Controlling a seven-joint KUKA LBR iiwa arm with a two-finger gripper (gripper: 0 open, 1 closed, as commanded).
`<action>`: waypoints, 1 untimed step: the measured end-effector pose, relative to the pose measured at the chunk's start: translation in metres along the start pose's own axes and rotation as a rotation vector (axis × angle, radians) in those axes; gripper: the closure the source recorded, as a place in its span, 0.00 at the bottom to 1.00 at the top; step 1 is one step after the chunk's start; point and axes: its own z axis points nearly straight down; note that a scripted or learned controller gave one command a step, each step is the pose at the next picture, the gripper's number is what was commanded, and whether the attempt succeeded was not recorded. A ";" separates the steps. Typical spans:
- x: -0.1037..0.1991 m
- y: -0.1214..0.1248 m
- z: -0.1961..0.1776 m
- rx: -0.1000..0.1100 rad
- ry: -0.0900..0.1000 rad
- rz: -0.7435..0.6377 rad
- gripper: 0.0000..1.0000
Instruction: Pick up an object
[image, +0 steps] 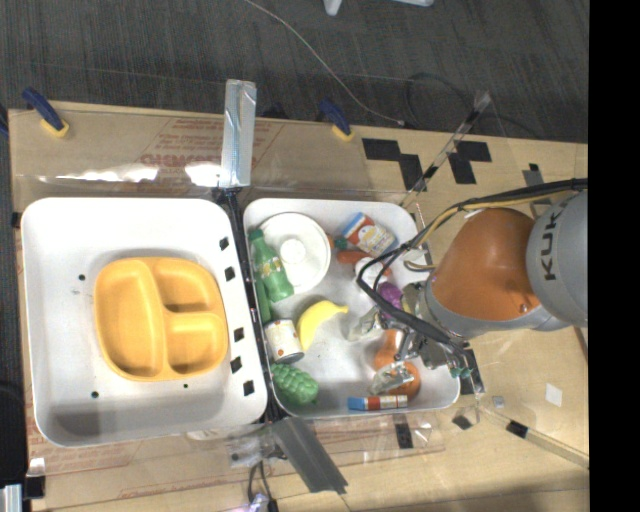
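Camera view. Two shallow white bins are sitting side by side on the brown cardboard-covered surface (120, 140). The left white bin (50, 330) is carrying a yellow plastic divided tray (160, 318) near its middle.

The right white bin (440, 400) is holding the clutter. A round white bowl (295, 250) is lying toward its far left corner. A green plastic bottle (268, 268) is running along its left wall, touching the bowl's edge. A small printed snack packet with red and blue (365, 236) is lying near the far wall, right of the bowl. A yellow banana-shaped toy (320, 320) is resting near the bin's middle, with a small white can with a red label (283, 342) just beside it on the left. A bumpy green toy (295, 384) is sitting in the near left corner. A thin marker with blue and red ends (378, 403) is lying along the near wall. A small purple object (388, 295) is showing near the black cables.

The grey arm with the orange band (485, 270) is reaching over the bin's right wall. The gripper (398, 362) is hanging low over the near right part of the bin, against an orange object (388, 350). Cannot tell whether the gripper is open, closed or gripping it.
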 end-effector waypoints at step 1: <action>0.000 0.000 0.000 0.000 0.001 0.040 0.00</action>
